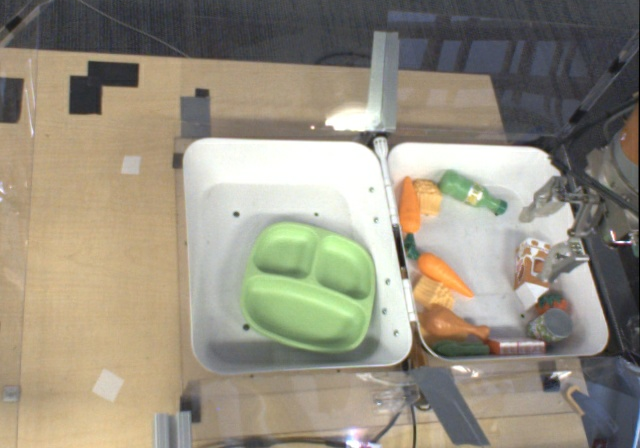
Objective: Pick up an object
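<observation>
The right bin (500, 158) holds several small items. A green bottle (472, 192) lies near its back. An orange carrot (443, 274) sits mid-bin, and a second orange piece (409, 204) rests against the left wall. An orange-and-white packet (532, 262) and a small round can (555, 322) lie at the right side. My gripper (554, 232) hangs over the bin's right edge, open, with one finger (542, 203) toward the back and the other just right of the packet. Nothing sits between the fingers.
The left bin (215, 236) carries a green divided plate (310, 286). Tan waffle-like pieces (430, 198) and a brown and green item (452, 328) crowd the right bin's left and front. A metal post (384, 86) stands behind the divider between the bins.
</observation>
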